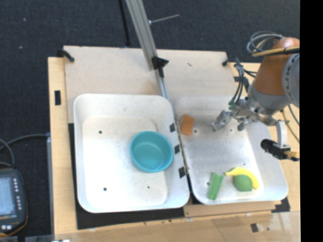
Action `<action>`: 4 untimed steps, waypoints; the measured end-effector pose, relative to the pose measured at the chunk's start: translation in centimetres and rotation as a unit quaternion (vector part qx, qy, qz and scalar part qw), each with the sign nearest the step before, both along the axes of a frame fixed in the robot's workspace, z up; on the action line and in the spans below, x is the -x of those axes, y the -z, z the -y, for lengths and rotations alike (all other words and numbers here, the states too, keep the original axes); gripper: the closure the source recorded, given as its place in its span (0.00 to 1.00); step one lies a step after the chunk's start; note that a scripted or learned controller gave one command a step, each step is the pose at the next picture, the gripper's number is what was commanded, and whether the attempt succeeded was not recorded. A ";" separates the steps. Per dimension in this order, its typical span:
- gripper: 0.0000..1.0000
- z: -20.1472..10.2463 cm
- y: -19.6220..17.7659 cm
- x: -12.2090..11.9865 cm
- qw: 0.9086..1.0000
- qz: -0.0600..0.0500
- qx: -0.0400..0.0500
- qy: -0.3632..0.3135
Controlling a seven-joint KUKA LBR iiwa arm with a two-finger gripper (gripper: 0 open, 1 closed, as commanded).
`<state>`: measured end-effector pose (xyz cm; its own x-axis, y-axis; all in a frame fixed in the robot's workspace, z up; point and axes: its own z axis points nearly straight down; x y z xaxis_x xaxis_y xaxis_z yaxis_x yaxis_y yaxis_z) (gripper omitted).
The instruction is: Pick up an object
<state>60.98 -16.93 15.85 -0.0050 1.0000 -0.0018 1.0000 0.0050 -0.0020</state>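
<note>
A: Where's the gripper (pixel 231 123)?
B: Over the right bin (pixel 267 188), far half, arm coming in from the right w/ the orange band above the wrist. Fingers spread wide apart, nothing btwn them.
A: Objs in that bin?
B: Orange block (pixel 186 125) at the far-left side, just beside the divide btwn bins, left of the gripper and apart from it. Near edge: green stick (pixel 215 186) lying tilted, and to its right a green round obj (pixel 243 182) resting on a yellow piece (pixel 237 172), touching it. All three well apart from the gripper.
A: Left bin (pixel 91 110)?
B: Blue bowl (pixel 151 151), upright, right-of-centre, close to the right wall.
A: Anything else?
B: Metal pole (pixel 142 26) slanting from the far side down to the gap btwn the bins. Handheld screen unit (pixel 10 198) off the bench, near left.
</note>
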 end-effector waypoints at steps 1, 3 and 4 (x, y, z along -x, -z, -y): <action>0.00 0.1 5.3 0.1 1.000 -0.001 0.000 0.002; 1.00 0.6 -2.5 -0.8 1.000 0.005 0.000 0.001; 1.00 0.7 -8.0 -1.0 1.000 0.005 0.000 0.000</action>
